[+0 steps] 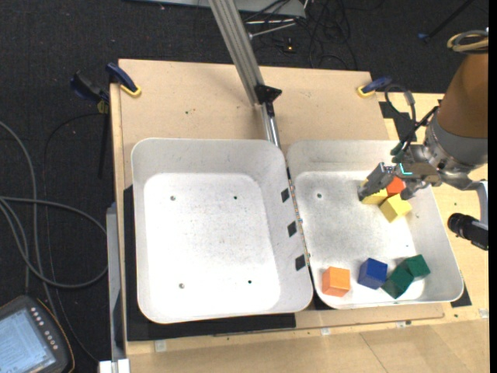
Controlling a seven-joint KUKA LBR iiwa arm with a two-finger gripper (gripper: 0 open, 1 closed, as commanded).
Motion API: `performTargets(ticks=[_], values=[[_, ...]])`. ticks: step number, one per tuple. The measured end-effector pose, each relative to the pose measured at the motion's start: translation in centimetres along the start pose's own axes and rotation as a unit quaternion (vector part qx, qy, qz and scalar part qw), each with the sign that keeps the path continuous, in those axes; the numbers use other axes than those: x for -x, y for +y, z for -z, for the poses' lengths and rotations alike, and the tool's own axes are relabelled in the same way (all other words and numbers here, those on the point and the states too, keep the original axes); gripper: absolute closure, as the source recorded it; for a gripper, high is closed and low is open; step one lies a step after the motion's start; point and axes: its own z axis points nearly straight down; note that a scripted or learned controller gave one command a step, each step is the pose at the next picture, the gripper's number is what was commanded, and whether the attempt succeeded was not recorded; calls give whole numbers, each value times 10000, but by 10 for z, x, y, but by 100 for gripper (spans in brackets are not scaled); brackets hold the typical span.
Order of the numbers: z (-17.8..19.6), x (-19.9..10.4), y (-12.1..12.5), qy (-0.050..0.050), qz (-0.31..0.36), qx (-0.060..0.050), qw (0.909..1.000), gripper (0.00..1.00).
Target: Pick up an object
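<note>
My gripper hangs over the upper right part of the right bin. A small red-orange block sits right against it, and the view is too coarse to say whether it is gripped. Just below lie a yellow block and another yellow piece, partly hidden under the gripper. Along the bin's near edge rest an orange block, a blue block and two green blocks.
The left bin lies beside the right one, with black clips on the shared rim. A metal pole slants in from the back. Clamps hold the board's far corners.
</note>
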Motion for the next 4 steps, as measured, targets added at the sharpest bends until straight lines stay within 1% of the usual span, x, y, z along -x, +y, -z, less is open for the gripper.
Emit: performTargets(ticks=[1, 2, 3, 4], values=[[2, 0, 1, -6, -10, 25, 10000, 0], [-44, 5, 7, -4, -17, 4, 10000, 0], [-102, 13, 12, -1, -19, -5, 10000, 0], [-155, 12, 10, 1, -16, -4, 10000, 0]])
